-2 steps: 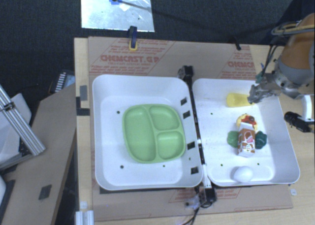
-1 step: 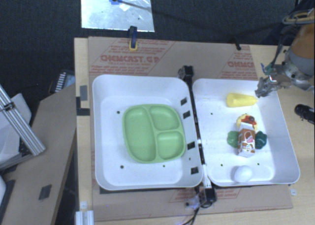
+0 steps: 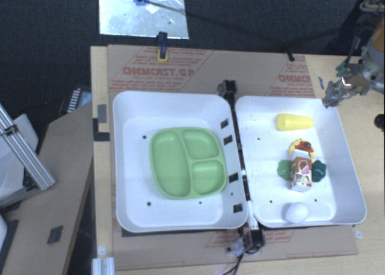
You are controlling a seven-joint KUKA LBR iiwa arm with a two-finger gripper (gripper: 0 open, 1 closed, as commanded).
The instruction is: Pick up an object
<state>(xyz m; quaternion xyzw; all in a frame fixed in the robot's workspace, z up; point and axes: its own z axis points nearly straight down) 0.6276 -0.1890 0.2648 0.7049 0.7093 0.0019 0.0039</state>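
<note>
We counted two white bins on the surface point(image 3: 283, 66): the left bin point(image 3: 129, 117) held one green divided tray point(image 3: 186, 162), and the right bin point(image 3: 343, 165) held one yellow object point(image 3: 293, 122), one white ball point(image 3: 296, 212) and one colourful carton point(image 3: 301, 171) lying over a dark green object point(image 3: 317, 170). The gripper point(image 3: 334, 98) hung just outside the right bin's far right corner, well apart from these things, and we could not tell its state.

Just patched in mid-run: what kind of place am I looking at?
Probably a robot-grasping lab bench: two shallow white bins side by side on cardboard sheeting, toy-like objects such as a yellow plastic piece, and aluminium framing nearby.
</note>
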